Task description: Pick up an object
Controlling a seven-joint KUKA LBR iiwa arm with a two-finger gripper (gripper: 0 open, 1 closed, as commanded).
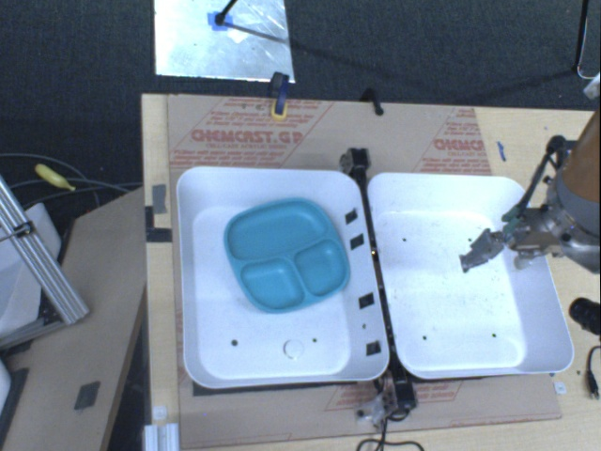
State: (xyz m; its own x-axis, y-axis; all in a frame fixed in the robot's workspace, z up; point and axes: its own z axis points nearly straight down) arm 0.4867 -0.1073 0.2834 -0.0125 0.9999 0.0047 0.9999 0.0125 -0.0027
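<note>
A light blue divided plate (pixel 285 254) with three compartments lies flat in the middle of the left bin (pixel 202 346). A faint round clear thing (pixel 294 349) rests near that bin's front wall. My gripper (pixel 496 255) hangs over the right side of the right bin (pixel 540 350), far from the plate. It is open, with nothing between its fingers (pixel 472 255).
The arm's grey wrist (pixel 575 209) comes in over the right bin's right wall. A black divider with clips (pixel 366 271) runs between the bins. Cardboard (pixel 254 134) lies behind the bins, and a metal frame (pixel 33 252) stands off the bench at left.
</note>
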